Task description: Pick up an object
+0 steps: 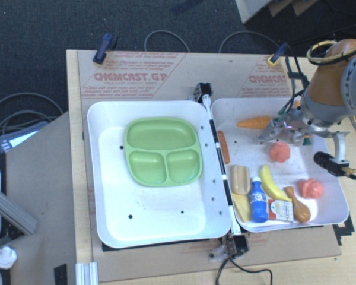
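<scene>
Two bins: shallow white plastic bins (pixel 107 177) side by side on brown cardboard-topped bench (pixel 136 76)
Floor: dark carpet (pixel 47 16), looping cables
Two-finger gripper (pixel 283 131): finger state, cannot tell

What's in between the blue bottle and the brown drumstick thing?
In the camera view, a yellow banana and a small red-and-white packet lie between the blue bottle and the brown drumstick.

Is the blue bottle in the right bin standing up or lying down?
Lying down: the blue bottle rests on its side on the right bin floor beside the banana.
</scene>
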Robot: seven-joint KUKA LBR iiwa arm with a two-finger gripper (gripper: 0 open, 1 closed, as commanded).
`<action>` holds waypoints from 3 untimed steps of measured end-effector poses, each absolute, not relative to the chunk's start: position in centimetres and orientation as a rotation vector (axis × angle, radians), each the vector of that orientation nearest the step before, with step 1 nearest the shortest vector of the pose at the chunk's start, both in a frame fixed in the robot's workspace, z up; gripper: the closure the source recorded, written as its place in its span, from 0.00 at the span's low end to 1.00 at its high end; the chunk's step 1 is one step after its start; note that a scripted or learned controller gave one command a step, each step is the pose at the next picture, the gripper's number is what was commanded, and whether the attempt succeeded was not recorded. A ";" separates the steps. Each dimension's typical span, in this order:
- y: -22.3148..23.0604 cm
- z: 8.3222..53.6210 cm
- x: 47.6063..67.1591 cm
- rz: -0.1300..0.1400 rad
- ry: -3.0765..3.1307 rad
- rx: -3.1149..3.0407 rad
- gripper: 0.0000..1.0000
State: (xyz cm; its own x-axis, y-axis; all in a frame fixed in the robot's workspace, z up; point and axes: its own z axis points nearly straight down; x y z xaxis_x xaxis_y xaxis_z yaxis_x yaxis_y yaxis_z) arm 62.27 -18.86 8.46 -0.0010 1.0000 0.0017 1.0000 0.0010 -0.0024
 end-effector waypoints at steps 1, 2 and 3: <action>-15.3 8.4 58.6 0.001 -2.221 -2.220 0.00; -16.3 8.4 55.2 0.001 -2.219 -2.221 0.00; -16.3 9.5 55.3 -0.002 -2.221 -2.224 1.00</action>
State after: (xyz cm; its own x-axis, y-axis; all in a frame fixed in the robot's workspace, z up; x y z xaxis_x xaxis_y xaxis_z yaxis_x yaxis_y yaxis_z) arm 55.27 -16.25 9.51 0.0013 1.0000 0.0003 1.0000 -0.0013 0.0019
